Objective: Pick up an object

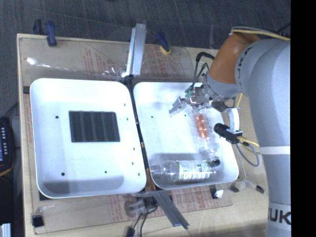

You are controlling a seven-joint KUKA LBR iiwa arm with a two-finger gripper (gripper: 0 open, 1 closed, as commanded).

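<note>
2 shallow white bins sit side by side on the bench. The left bin fills the centre left of the frame and has a dark ribbed rectangular panel lying flat in its middle. The right bin lies in the centre right of the frame.

The grey arm, with its orange band in the upper right of the frame, reaches in from the right edge and ends over the upper part of the right bin. Its gripper sits there above the bin floor, near the top end of a bottle; how far it is spread, and whether it has hold of anything, cannot be told from this angle.

2 clear plastic bottles lie in the right bin. The upright-running bottle has an orange-red label and stretches from just below the gripper down toward the lower right of the bin, with its dark cap at the lower end. The second bottle lies on its side along the bin's lower wall, white label facing up, close to the cap end of the first.
</note>
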